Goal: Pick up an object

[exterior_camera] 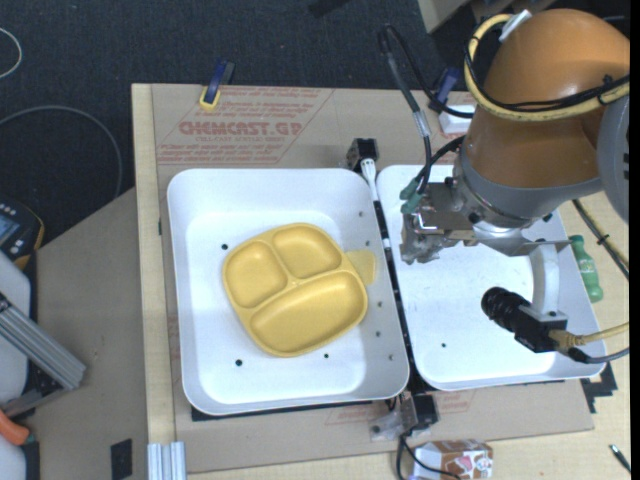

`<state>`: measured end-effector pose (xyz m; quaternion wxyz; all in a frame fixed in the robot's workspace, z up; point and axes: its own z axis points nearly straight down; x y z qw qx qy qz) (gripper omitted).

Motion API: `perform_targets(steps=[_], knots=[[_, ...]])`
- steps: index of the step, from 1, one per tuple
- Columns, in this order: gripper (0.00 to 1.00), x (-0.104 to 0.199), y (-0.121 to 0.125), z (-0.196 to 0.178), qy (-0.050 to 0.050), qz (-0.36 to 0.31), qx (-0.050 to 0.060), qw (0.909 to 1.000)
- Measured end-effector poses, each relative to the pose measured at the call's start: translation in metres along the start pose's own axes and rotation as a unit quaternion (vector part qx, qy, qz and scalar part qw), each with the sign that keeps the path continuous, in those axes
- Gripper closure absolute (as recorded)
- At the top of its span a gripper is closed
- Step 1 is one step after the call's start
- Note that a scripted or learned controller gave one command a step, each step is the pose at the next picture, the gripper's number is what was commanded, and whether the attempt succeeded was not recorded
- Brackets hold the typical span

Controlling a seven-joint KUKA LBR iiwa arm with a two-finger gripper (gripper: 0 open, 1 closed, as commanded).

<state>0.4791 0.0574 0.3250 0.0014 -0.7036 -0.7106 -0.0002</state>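
A yellow divided plate with three compartments lies in the middle of the left white bin, tilted slightly. My gripper hangs over the left part of the right white bin, close to the wall between the two bins. It is to the right of the plate and apart from it. A green, bottle-like thing lies at the right bin's far right edge, partly hidden by my arm. The big orange and grey wrist covers the back of the right bin.
Both bins sit on a cardboard sheet with red print. A blue and yellow clamp is at its back edge. Black clips hold the bins at the back and front. Cables run behind the right bin.
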Motion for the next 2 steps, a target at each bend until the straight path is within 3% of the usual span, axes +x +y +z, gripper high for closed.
perform_targets(steps=[1, 2], knots=[[1.0, -0.013, 0.001, -0.03, -0.001, 0.005, -0.003, 1.0], [1.0, 0.03, 0.001, -0.104, 0.0, 0.002, -0.006, 1.0]])
